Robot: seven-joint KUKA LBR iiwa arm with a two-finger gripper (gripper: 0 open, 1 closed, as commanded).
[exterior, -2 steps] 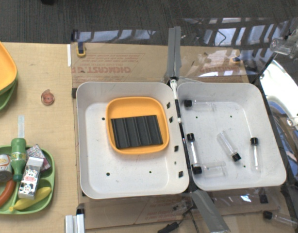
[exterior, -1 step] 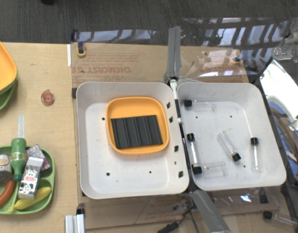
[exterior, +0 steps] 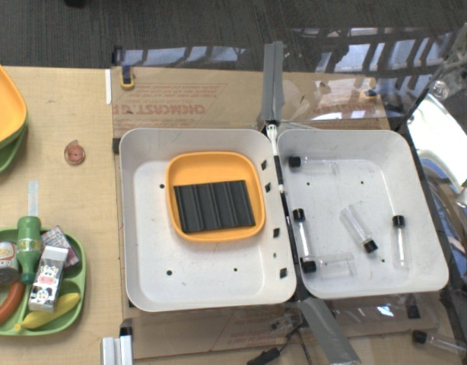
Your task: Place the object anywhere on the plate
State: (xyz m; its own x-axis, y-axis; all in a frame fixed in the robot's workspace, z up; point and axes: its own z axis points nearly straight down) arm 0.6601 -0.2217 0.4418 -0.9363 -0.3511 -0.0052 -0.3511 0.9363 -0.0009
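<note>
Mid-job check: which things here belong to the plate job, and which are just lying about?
For the job:
- orange plate in the left bin, with a black ridged block on it
- clear tubes in the right bin

Lying about:
- green tray of toy food
- stacked dishes

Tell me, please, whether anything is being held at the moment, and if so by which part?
Nothing is seen held. The clear tubes lie loose in the right bin, and the dark ridged block sits on the orange plate in the left bin.
</note>
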